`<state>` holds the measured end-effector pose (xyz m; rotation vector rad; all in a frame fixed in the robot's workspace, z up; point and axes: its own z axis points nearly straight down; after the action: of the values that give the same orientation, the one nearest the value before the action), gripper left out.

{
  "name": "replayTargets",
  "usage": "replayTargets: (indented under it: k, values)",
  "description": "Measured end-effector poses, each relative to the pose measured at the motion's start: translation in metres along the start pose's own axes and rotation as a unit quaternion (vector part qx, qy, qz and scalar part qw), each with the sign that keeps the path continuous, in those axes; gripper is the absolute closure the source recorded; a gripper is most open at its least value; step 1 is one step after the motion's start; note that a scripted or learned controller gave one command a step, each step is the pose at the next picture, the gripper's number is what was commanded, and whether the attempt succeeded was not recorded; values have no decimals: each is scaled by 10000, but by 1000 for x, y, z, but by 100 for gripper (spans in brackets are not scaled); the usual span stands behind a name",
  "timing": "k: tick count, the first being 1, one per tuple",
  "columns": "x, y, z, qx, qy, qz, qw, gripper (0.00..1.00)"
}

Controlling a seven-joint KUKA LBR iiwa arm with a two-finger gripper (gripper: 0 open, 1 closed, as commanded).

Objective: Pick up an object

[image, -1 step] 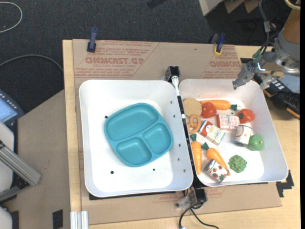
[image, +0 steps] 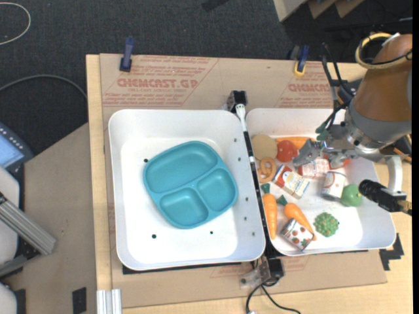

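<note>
Right bin [image: 380, 237] is crowded: red tomato [image: 286, 150], 2 carrots [image: 270, 213] near the divider, green broccoli piece [image: 326, 224], green round item [image: 351, 194], small printed cartons [image: 296, 233] and a pretzel-like ring [image: 266, 169]. Gripper [image: 319, 153] sits low over the upper middle of that pile, just above a white-red carton [image: 315, 169]; whether it is apart or together, cannot tell. Grey arm [image: 383, 93] with orange band covers the bin's upper right corner. Left bin [image: 124, 188] holds 1 teal 3-compartment plate [image: 190, 183], with bare floor all round it. Bins touch along the middle rim. Desk [image: 163, 77] shows a cardboard margin with 2 clamps [image: 126, 54] at the far edge.
</note>
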<state>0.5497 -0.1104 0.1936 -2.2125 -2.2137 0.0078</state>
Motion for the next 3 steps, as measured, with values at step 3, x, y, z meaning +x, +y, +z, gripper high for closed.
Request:
replayTargets:
  k: [3]
  values:
    - [73,-70,10,-44,-11,-13,10000,0]
